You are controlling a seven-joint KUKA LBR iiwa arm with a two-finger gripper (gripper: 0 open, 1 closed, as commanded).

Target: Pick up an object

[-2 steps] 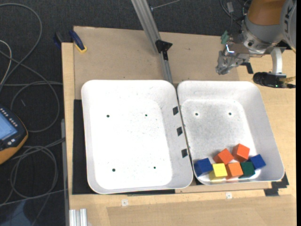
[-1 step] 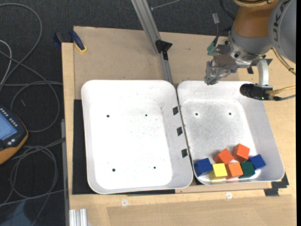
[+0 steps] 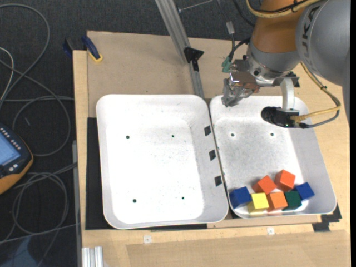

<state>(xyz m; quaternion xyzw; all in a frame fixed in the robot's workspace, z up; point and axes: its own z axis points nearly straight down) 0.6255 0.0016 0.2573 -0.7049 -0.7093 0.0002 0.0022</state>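
Grey and orange, the arm (image 3: 295,21) comes in from the upper right of the frame and ends in the pincer (image 3: 231,98), which hangs over the far left corner of the right bin (image 3: 311,149), near the rim where the two bins meet. Its tips are dark and bunched together in this view, so I cannot tell whether they stand apart or closed; nothing shows between them.

Coloured blocks lie clustered in the near corner of the right bin, at the lower right of the frame, well apart from the pincer. On the left of the cluster is a blue block (image 3: 240,196), next to it a yellow block (image 3: 260,201), then an orange block (image 3: 277,200) and a green block (image 3: 292,198). Behind them lie two more orange blocks (image 3: 266,184), one of them tilted, and a second blue block (image 3: 305,191) sits at the right end.

Left of this, the left bin (image 3: 150,160) shows a speckled white floor with a few dark dots. Both bins rest on the tan desk (image 3: 139,60).
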